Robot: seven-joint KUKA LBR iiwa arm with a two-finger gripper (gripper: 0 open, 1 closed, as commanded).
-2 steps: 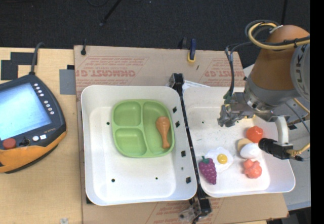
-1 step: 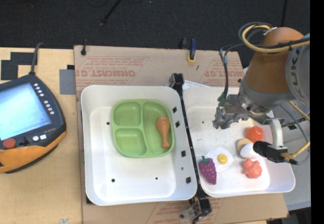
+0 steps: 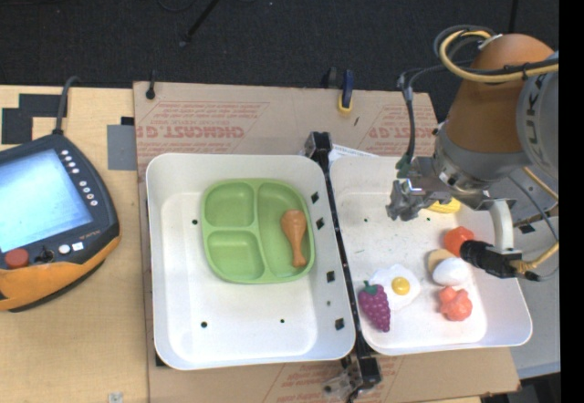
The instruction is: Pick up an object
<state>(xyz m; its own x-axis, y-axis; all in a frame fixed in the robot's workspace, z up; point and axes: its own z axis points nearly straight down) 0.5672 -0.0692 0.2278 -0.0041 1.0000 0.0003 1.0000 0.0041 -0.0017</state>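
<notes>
Near edge of right bin (image 3: 511, 337):
- Grapes (image 3: 374, 304), purple, knobbly plastic cluster, long axis running near-to-far, lying against the divider side.
- Fried egg (image 3: 400, 285), flat white with yellow yolk, glossy, just beside the grapes.
- Strawberry-like red piece (image 3: 455, 302), bumpy, sitting nearest the right corner.
- White egg (image 3: 450, 272), smooth and rounded, touching a tan rounded piece (image 3: 438, 258).
- Red-orange round piece (image 3: 457, 238), partly tucked behind the arm's black fitting.

Mid bin:
- Gripper (image 3: 402, 206) hanging over the bare white floor toward the far left of this bin; fingers dark and blurred together, spread or pressed together not being tellable; nothing showing between them.
- Yellow item (image 3: 444, 205), only an edge peeking from under the wrist, just right of the gripper.

Key relation: all clear candidates lying nearer the camera than the fingers, fried egg and grapes almost straight toward the near edge, white egg toward the near right. Likely calling for a shift nearward before descending.

Left bin (image 3: 173, 210):
- Green plate (image 3: 239, 255), three compartments, matte plastic.
- Drumstick (image 3: 295, 235), tan-brown, long axis near-to-far, lying in the right compartment.

Far: cardboard-covered desk (image 3: 228, 118).
</notes>
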